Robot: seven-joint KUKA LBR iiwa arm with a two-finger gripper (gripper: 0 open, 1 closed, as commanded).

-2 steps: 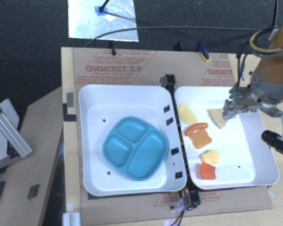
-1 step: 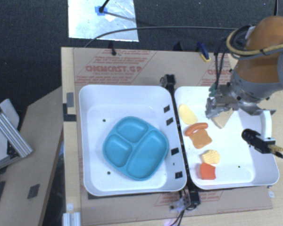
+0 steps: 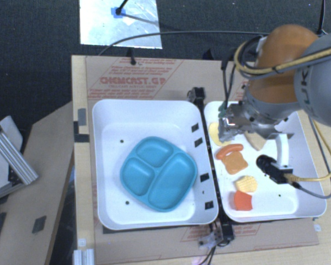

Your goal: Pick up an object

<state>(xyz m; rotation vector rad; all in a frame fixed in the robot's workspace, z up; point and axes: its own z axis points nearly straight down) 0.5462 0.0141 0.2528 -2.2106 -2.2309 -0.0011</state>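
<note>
Over right bin (image 3: 311,206), gripper (image 3: 229,123) hangs low beside hot dog (image 3: 229,149); finger state unreadable, cannot tell. Toast (image 3: 236,163) touches hot dog; chip (image 3: 246,184), red piece (image 3: 243,201) nearer front. Toy food likely light, stiff, slick plastic. Hot dog best pinched across narrow middle.

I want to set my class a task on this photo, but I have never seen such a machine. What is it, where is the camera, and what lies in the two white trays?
The camera hangs above a bench, looking down at a slant. The grey and orange shape is a robot arm reaching in from the right; its gripper is low over the right bin. That bin holds toy food: a sausage, toast, a ridged yellow chip and an orange-red piece. The left bin holds a blue divided plate. Nothing can be seen held.
</note>
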